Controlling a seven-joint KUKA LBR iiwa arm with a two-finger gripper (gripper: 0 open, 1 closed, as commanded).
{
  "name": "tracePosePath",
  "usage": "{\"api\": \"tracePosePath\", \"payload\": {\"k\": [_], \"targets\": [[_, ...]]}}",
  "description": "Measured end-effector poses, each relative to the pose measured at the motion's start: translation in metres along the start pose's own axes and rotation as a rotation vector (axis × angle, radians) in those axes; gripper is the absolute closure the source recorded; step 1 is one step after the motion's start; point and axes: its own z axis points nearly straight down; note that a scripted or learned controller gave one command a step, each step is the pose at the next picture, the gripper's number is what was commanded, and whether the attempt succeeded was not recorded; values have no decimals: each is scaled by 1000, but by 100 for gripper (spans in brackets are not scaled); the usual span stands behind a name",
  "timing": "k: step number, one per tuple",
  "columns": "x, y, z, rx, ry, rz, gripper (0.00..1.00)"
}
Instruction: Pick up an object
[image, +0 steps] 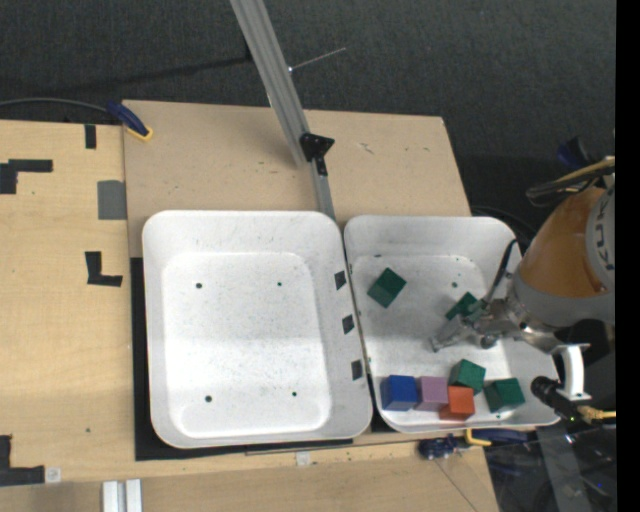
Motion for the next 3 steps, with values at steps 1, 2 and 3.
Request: {"api": "tracePosePath", "payload": {"k": [1, 2, 3], "targets": [[0, 1, -14, -4, 0, -1, 100], [-10, 0, -69, -12, -4, 1, 100], [-10, 1, -119, -13, -4, -1, 100]]}}
